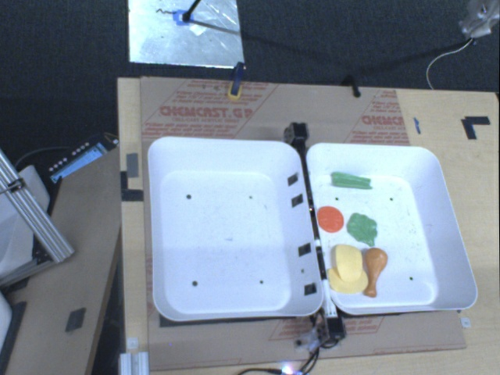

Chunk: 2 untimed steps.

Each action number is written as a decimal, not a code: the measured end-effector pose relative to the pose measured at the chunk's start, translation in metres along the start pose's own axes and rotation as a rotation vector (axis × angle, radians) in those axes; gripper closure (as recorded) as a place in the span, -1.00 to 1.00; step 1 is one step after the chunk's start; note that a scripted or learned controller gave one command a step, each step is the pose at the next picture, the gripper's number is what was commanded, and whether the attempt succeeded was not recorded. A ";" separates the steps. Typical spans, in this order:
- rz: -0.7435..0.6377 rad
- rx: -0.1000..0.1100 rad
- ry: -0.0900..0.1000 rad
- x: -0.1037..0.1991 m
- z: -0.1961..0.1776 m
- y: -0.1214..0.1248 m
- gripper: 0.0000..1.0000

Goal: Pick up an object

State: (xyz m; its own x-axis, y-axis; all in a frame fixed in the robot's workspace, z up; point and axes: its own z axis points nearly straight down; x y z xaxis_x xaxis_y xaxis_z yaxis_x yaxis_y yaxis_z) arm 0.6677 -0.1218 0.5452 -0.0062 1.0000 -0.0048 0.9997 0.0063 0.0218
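My arm (480, 10) is a pale blur in the top right corner, cut by the frame edge; can't make out my fingers. Yellow piece (348, 269) partly overlapped by the brown drumstick (373, 269), exact shape unclear. Metal frame (27, 217) at left cut off by the edge. Printing on the cardboard (205, 109) too blurry to read fully.

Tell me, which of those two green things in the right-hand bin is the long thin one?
The green strip, lying nearest the bin's far wall. The other green piece is a rounder, leafy lump just right of the orange disc.
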 end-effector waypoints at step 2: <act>-0.001 0.035 0.010 -0.012 0.214 -0.005 1.00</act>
State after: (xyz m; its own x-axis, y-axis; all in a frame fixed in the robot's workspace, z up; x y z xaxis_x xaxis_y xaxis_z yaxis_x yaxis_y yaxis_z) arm 0.6676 -0.1351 0.3314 -0.0076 1.0000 0.0053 0.9999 0.0077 -0.0133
